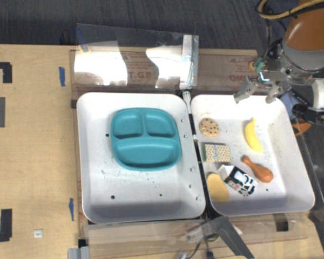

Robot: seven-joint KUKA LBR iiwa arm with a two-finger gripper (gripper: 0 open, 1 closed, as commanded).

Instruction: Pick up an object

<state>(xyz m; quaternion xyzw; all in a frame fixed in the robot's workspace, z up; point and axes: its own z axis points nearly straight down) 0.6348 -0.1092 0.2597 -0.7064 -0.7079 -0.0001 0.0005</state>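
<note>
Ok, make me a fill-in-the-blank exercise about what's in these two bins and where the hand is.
The teal tray lies in the ____ bin.
The banana lies in the ____ bin.
The cookie sits to the ____ of the banana in the view.
The hand has its fingers ____ above the right bin's far edge.

Missing words: left; right; left; open

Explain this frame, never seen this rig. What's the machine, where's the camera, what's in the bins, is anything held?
One camera looks down at a slant on a bench with two white bins. The robot arm, grey and orange, reaches in from the right; its gripper hangs over the right bin's far edge with fingers spread, holding nothing. The left bin holds a teal divided plate. The right bin holds toy food: a cookie, a banana, a drumstick, a patterned square, a yellow piece and a black-and-white packet.
</note>
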